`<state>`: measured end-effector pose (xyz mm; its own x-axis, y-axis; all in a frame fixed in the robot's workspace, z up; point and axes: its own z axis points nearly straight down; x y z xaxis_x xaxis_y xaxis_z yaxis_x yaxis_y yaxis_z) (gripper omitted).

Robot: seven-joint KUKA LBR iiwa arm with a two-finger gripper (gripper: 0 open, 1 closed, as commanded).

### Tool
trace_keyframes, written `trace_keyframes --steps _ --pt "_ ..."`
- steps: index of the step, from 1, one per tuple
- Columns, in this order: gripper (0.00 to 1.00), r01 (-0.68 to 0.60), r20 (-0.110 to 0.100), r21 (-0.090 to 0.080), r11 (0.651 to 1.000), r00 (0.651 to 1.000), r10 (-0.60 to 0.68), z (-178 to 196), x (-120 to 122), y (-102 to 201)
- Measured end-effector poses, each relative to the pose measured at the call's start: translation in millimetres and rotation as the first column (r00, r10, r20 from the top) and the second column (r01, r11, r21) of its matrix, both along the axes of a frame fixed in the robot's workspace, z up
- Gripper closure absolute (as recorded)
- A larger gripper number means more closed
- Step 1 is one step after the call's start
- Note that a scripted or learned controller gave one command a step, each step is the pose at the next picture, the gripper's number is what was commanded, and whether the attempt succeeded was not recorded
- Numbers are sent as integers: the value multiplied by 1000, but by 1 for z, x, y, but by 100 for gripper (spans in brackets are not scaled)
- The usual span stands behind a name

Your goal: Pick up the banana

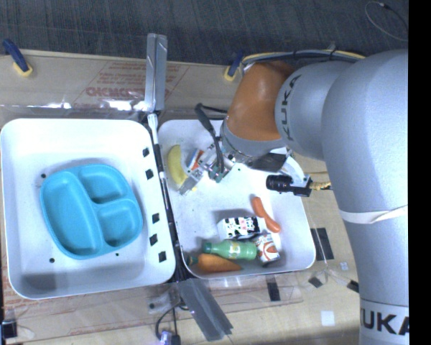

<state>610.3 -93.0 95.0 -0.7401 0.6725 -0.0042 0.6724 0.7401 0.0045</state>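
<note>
Two white bins side by side, left bin (14, 192) holding a blue divided plate (92, 208), right bin (302, 246) with banana (175, 165) at its left wall, gripper (201, 167) just beside the banana, jaw state indiscernible, green bottle (230, 249) and carrot (217, 264) near the front rim.

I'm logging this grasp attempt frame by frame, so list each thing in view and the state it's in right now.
banana: lying in the right bin by its left wall, not lifted.
hand: low in the right bin, right beside the banana.
blue plate: flat in the left bin.
green bottle: on its side.
carrot: lying along the front wall.
hot dog: lying flat.
black-and-white carton: on its side.
</note>
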Motion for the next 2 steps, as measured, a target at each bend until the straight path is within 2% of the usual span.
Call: trace_keyframes --steps 1,2 --pt "100 -3 1 -2 1000 1000 3 8 2 -2" --pt "100 590 -11 -4 807 807 -590 94 14 67"
